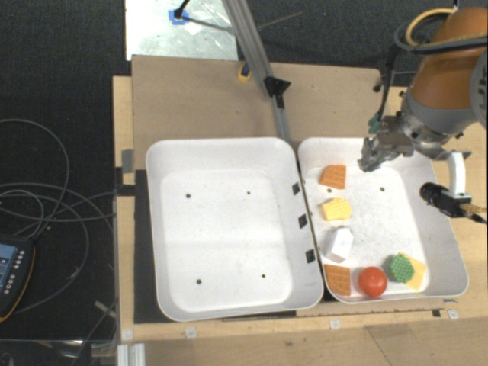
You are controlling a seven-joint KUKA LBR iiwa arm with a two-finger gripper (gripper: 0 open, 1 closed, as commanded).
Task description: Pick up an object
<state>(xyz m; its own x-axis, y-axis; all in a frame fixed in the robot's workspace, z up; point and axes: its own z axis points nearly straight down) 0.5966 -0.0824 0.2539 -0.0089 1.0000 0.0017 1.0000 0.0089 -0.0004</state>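
Brown bench, two white bins: right bin (454,265) holds orange wedge (332,176), yellow block (336,209), white block (339,243), orange piece (338,278), tomato (373,281), green-yellow toy (405,269); gripper (373,157) hovers over its top edge, grip state unclear.

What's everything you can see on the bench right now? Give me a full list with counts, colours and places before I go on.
orange block: 1, orange, right bin, far end, just left of the claw
yellow block: 1, yellow, right bin, below the orange block
white block: 1, white, right bin, left side, toward the near end
waffle-textured piece: 1, orange, right bin, near left corner
tomato-like ball: 1, red, right bin, near edge
green knobbly piece: 1, green, right bin, near right, lying against a yellow piece
right bin: 1, white, right half of bench
left bin: 1, white, left half of bench
arm: 1, grey and orange, reaching in from the right
claw: 1, grey, over the right bin's far end
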